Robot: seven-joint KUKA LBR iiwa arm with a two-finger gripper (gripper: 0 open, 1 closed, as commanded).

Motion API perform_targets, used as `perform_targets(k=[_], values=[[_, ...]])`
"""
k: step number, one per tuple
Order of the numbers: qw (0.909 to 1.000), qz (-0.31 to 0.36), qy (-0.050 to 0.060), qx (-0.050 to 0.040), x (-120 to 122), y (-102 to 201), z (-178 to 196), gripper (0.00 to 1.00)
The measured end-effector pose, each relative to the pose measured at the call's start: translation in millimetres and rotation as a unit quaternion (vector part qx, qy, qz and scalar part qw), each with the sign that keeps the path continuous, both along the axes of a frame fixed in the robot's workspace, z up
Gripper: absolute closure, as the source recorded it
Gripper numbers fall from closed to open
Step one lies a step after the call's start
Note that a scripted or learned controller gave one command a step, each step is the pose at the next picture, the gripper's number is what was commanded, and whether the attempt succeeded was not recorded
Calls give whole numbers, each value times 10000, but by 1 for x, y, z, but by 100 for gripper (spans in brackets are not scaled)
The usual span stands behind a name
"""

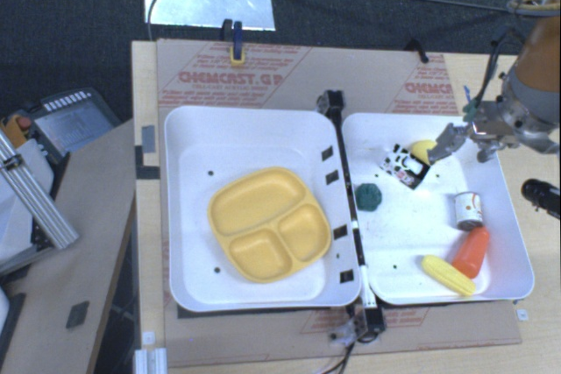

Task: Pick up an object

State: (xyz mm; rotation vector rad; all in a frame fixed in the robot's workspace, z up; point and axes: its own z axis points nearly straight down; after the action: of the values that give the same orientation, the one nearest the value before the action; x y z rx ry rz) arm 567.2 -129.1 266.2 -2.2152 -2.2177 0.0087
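While the pincer (462, 139) hovers open, the cow toy (402, 164) lies nearby.

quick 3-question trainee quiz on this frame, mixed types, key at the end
1. True or false: the yellow divided tray lies in the same bin as the corn cob.
2. Which lies nearest the gripper? A) green ball B) black-and-white cow toy C) orange carrot
3. Fill in: the small can lies just above the ____ in the picture.

Key: 1 false, the tray is in the left bin, the corn in the right bin. 2 B. 3 orange carrot.
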Motion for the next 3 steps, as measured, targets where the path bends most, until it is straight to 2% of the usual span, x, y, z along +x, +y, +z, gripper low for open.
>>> perform_targets(k=[1,2,3], values=[[10000,10,-51,-7,2,0,6,0],[10000,2,-39,-5,8,1,-55,0],[10000,1,-36,-4,16,0,-99,0]])
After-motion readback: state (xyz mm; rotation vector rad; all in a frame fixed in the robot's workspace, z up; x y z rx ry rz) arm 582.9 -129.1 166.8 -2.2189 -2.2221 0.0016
